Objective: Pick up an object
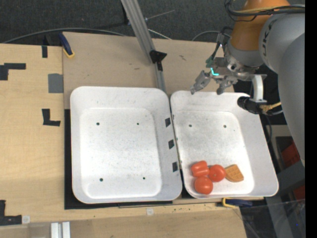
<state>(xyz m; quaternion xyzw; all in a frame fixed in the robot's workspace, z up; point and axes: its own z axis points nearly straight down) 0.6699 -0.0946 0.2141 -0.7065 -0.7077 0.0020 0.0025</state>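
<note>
We see three red tomato-like pieces [206, 175] clustered in the right bin [257, 148], touching an orange wedge [234, 173] at that bin's near edge. Their exact shapes are hard to make out. The gripper [213, 85] hangs above the bin's far rim, fingers spread wide, holding nothing.

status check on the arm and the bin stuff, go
Gripper open, holding nothing, over right bin's far rim. Red pieces and orange piece clustered at near edge. Nothing between.
</note>
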